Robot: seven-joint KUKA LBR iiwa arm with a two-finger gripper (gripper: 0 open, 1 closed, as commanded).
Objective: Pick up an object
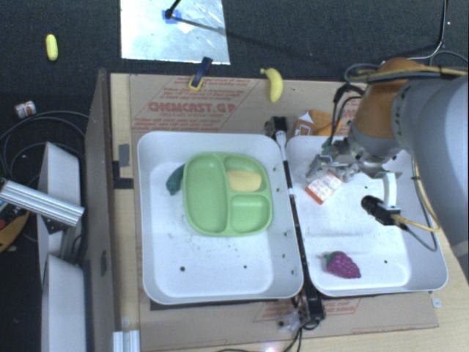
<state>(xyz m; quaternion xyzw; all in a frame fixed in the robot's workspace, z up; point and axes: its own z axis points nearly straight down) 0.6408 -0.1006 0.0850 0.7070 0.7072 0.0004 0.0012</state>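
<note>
My gripper (325, 166) hangs over the back left part of the right bin (421, 270), with the grey arm reaching in from the right. A small orange and white box (323, 189) lies in that bin just in front of the gripper, very close to it or touching. A purple bunch of grapes (342, 265) rests near the same bin's front. In the left bin (157, 270) a green divided plate (212, 211) holds a yellow item (244, 180). A dark green item (174, 179) lies beside the plate's left rim.
A yellow banana (274, 84) lies on the cardboard behind the bins. An orange-brown packet (315, 122) sits at the right bin's back edge. A black cable fitting (381, 210) hangs from the arm over the right bin. A shiny sheet (174, 20) lies farther back.
</note>
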